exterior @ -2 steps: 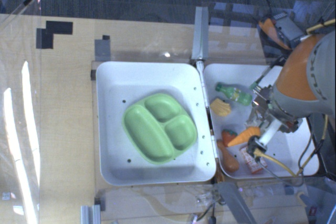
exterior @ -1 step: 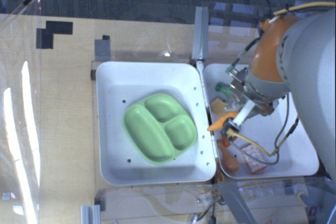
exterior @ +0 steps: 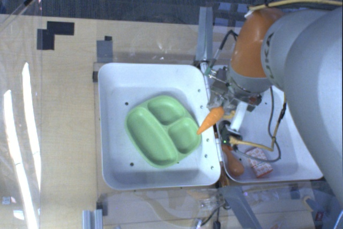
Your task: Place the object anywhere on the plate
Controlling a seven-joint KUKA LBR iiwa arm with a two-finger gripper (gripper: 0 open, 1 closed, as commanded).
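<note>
The gripper [exterior: 222, 114] hangs over the seam between the two bins, its fingers closed on the thick end of an orange carrot [exterior: 210, 119]. The carrot slants down-left, its tip just over the right edge of the green divided plate [exterior: 161, 131], which lies in the left bin [exterior: 115, 94]. In the right bin [exterior: 300, 166] lie a brown object [exterior: 234, 162] and a red-and-white packet [exterior: 259, 162].

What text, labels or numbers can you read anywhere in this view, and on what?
None can be read.
The small red and white packet in the right bin bears print too blurred to read.
The green plate, the carrot at the gripper and the left bin show no marks.
</note>
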